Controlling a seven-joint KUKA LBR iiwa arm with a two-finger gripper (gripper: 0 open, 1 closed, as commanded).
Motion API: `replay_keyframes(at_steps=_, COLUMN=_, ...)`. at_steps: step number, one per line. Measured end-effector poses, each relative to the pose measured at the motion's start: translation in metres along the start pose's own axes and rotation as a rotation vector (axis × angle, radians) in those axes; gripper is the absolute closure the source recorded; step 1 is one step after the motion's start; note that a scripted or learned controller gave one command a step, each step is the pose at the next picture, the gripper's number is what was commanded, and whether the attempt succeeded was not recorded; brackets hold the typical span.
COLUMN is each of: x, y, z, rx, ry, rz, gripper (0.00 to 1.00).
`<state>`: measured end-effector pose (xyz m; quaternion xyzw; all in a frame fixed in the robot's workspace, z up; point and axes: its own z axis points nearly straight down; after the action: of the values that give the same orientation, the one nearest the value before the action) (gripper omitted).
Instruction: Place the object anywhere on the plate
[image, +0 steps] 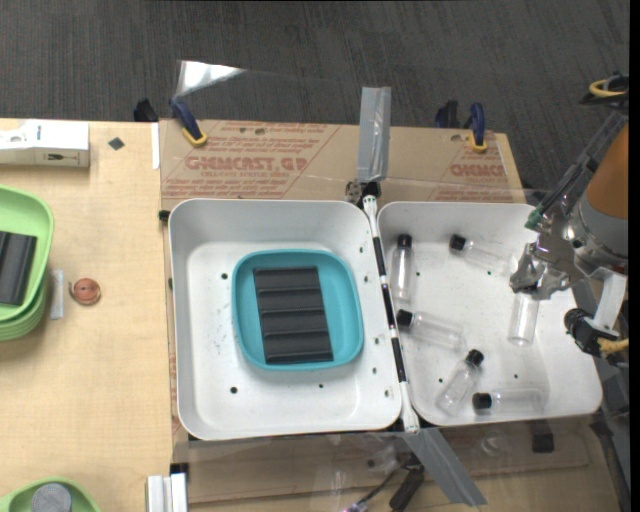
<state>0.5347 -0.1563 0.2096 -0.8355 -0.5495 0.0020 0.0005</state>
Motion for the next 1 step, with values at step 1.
replay_keyframes(at_steps=1, x=0.0595, y=-0.0525, z=0.0013, rx=0.001, ry=0.001, rz=-0.215, gripper=1.0)
